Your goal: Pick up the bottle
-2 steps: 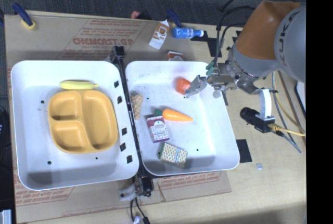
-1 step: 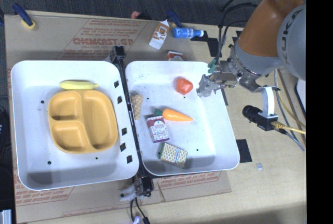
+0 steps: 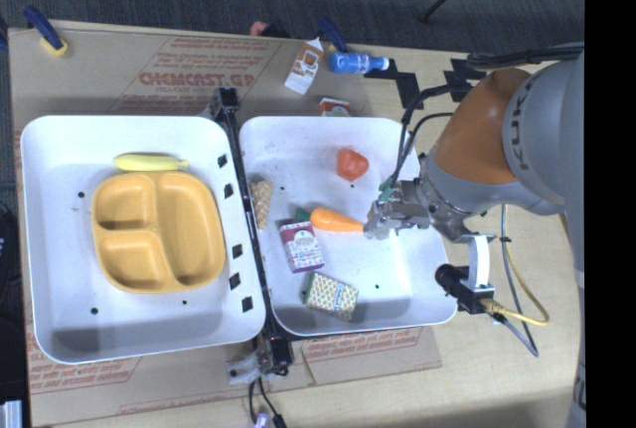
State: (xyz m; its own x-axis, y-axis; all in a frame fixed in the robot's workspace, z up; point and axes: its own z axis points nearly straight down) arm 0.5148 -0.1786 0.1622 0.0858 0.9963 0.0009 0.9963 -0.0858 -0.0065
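**Bottle outside the bins, up and away from the hand**

Hand (image 3: 381,220) low in the right bin (image 3: 422,309), just beside the carrot (image 3: 335,220) tip (finger state impossible to tell, nothing seen held). Bottle (image 3: 356,64) on the counter (image 3: 119,69) beyond the bin's far rim, long axis running left-right, blue cap end leftward. Well apart; likely a reach up-frame over the rim.

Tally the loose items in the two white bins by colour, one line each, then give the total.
Yellow: 2, the banana and the divided plate
Orange: 1, the carrot
Red: 2, the tomato-like ball and the small dark red packet
Tan or patterned: 2, the checked block and the beige waffle-textured piece
Total: 7
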